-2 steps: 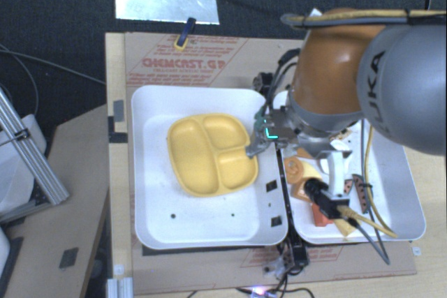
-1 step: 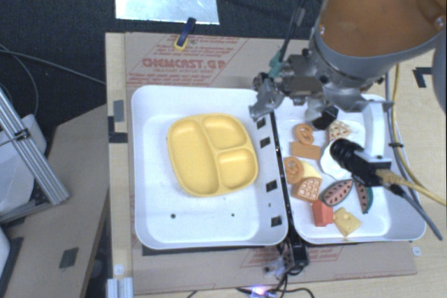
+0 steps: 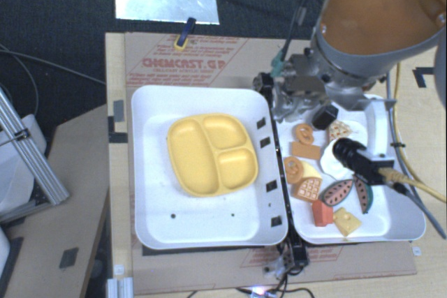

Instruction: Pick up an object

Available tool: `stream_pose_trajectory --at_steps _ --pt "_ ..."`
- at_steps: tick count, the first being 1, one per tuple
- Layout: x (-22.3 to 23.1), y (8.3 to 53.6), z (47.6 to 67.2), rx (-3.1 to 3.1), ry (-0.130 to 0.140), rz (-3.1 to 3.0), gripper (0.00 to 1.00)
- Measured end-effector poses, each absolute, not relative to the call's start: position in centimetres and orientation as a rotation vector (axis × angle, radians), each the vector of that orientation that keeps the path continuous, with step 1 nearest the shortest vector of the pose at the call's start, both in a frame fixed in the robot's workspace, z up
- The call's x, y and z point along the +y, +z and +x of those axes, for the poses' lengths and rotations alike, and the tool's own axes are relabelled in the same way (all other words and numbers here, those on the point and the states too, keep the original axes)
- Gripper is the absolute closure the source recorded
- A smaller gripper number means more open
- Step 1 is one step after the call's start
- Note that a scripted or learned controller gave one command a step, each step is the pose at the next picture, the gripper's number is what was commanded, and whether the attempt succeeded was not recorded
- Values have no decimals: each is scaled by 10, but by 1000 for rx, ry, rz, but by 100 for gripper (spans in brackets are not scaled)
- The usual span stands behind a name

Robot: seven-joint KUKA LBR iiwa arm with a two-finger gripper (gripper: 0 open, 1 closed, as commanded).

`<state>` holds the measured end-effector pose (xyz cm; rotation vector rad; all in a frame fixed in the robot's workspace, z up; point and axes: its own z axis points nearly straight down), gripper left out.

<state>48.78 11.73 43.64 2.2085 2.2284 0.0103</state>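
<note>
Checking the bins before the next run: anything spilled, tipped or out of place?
Nothing stands out. The yellow divided plate lies flat in the left bin; the toy food pieces stay inside the right bin.

Lots of small toy foods lying loose in the right bin [image 3: 399, 225]: a round pretzel [image 3: 304, 133], an orange waffle [image 3: 308, 188], a red block [image 3: 322, 213], a yellow cheese wedge [image 3: 347, 221]. Also two dark watermelon slices [image 3: 338, 192], side by side near the middle. All flat, packed close together, some touching
</note>
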Motion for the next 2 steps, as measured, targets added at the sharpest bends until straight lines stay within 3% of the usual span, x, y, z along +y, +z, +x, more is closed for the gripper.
stream_pose_trajectory --at_steps 1,2 --pt "171 353 500 2232 -5 2215 100" --pt "169 368 501 2231 5 2210 100"
